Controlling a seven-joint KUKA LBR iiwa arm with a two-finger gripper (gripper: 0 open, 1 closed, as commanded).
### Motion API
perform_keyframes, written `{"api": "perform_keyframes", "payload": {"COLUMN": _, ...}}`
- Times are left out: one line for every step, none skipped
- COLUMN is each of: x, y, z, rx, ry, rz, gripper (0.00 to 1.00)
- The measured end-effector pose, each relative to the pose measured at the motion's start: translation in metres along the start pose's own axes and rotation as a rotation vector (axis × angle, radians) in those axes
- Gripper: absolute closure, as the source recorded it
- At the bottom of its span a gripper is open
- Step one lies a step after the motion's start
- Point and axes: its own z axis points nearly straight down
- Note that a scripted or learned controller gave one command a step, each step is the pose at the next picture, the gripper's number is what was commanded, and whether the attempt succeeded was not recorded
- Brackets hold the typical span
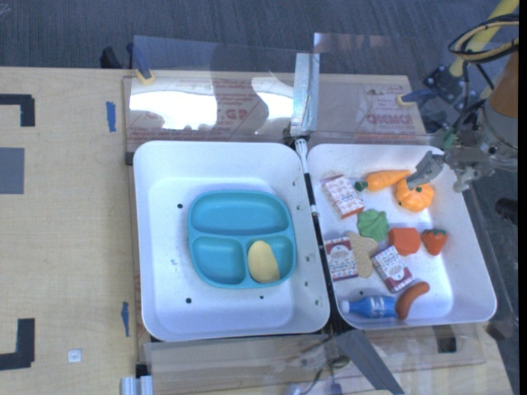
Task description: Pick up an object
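Note:
The right bin holds several toy foods. Among them are an orange carrot, a small orange pumpkin, a green leafy piece, a red-orange block and a red strawberry. There are also a beige cookie figure, red snack packets, a brown sausage and a blue bottle. My gripper hovers over the bin's far right corner, just above and right of the pumpkin. It stands open with nothing between its fingers.
The left bin carries a blue divided plate with a yellow potato-like piece in its lower right compartment. A clear upright panel rises behind the bins. Yellow and black cables hang at the top right.

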Motion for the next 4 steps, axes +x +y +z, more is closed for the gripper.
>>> {"api": "perform_keyframes", "payload": {"x": 0.009, "y": -0.039, "z": -0.034, "rx": -0.002, "ry": -0.002, "rz": 0.116, "gripper": 0.0}}
{"api": "perform_keyframes", "payload": {"x": 0.025, "y": 0.021, "z": 0.029, "rx": 0.001, "ry": -0.003, "rz": 0.097, "gripper": 0.0}}
{"api": "perform_keyframes", "payload": {"x": 0.025, "y": 0.022, "z": 0.026, "rx": -0.004, "ry": -0.004, "rz": 0.098, "gripper": 0.0}}
{"api": "perform_keyframes", "payload": {"x": 0.0, "y": 0.056, "z": 0.11, "rx": -0.025, "ry": -0.009, "rz": 0.062, "gripper": 0.0}}
